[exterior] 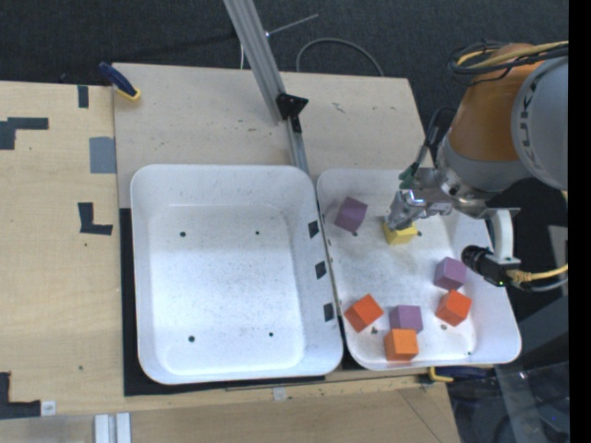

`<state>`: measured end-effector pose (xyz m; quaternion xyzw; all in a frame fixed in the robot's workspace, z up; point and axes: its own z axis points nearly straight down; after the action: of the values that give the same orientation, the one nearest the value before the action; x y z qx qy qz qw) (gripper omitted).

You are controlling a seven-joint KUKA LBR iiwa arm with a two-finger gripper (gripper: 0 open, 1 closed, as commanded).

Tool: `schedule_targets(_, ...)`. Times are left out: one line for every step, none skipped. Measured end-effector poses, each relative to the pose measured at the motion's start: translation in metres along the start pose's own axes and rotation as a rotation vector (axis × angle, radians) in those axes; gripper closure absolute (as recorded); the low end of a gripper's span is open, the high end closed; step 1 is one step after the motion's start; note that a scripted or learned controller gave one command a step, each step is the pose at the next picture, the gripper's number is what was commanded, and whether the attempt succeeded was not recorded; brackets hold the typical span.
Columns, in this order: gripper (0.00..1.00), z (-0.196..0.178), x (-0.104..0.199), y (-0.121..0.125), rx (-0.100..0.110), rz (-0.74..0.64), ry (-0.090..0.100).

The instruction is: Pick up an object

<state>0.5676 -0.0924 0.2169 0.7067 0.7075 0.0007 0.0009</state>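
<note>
We see the gripper (404, 218) lowered into the right bin (499, 344), sitting directly over a small yellow block (402, 235) near that bin's upper middle; the block's top is covered by the tool and only its lower edge shows beneath. Whether the tool is gripping the block we cannot tell from this slanted view, so we judge the pick as at the reach-and-grasp stage: the arm (503, 109) is down at its target, but nothing shows the block raised off the bin floor, and the lift is left to do. The other blocks lie apart from it: a purple cube (351, 214) just to the left, another purple cube (451, 272) lower right with an orange cube (453, 307) below it, and toward the near edge an orange cube (364, 312), a purple cube (406, 318) and an orange cube (401, 343) (these last two touching). The left bin (148, 192) lies alongside.
</note>
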Motion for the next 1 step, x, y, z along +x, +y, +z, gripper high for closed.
schedule_targets(1.00, -0.0100, 0.0598, 0.0097, 0.002, -0.006, 0.003)
